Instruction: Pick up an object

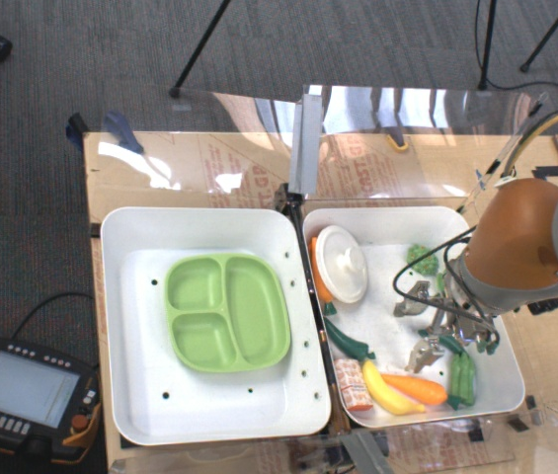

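My gripper (417, 327) hangs low over the right bin (387, 220), below the arm's orange band (516, 240). It is open, and bare white bin floor shows between its fingers. Around it lie a green leafy piece (420, 257) to the far side, and an orange carrot (415, 388), a yellow banana (384, 389) and a green pod (462, 379) to the near side. A white bowl (343, 263) rests on an orange item (318, 282) at the bin's left wall. A dark green vegetable (348, 342) and a red and white packet (353, 384) lie nearby.
The left bin (130, 265) holds a light green divided plate (227, 311). A clear panel (407, 117) stands behind the bins. A metal post (303, 146) rises between the bins at the back. Cables (516, 151) run to the arm at the right.
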